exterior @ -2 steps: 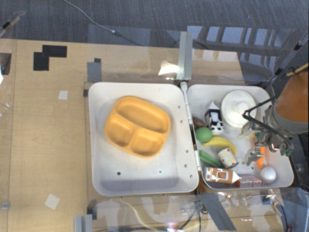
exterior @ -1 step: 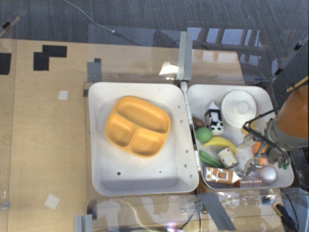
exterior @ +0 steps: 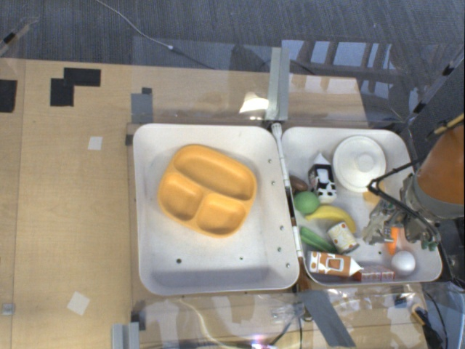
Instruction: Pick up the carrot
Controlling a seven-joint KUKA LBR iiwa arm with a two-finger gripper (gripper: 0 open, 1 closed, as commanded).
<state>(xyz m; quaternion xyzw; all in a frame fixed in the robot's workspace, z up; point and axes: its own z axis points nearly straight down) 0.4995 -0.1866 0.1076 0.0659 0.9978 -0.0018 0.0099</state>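
The carrot (exterior: 393, 240) is a small orange piece low in the right bin (exterior: 305, 147), near its right wall. My gripper (exterior: 398, 230) hangs right over it, at the end of the grey arm with the orange band (exterior: 443, 171) that comes in from the right. The gripper's metal parts stand on both sides of the carrot and cover part of it. From this slant I cannot make out whether the carrot is gripped.
The right bin also holds a white bowl (exterior: 360, 160), a black-and-white cow toy (exterior: 322, 182), a green fruit (exterior: 306, 203), a banana (exterior: 331, 215), a small can (exterior: 341, 236), a carton (exterior: 334, 265) and a white ball (exterior: 403, 262). A yellow divided plate (exterior: 207, 190) lies in the left bin (exterior: 218, 278).
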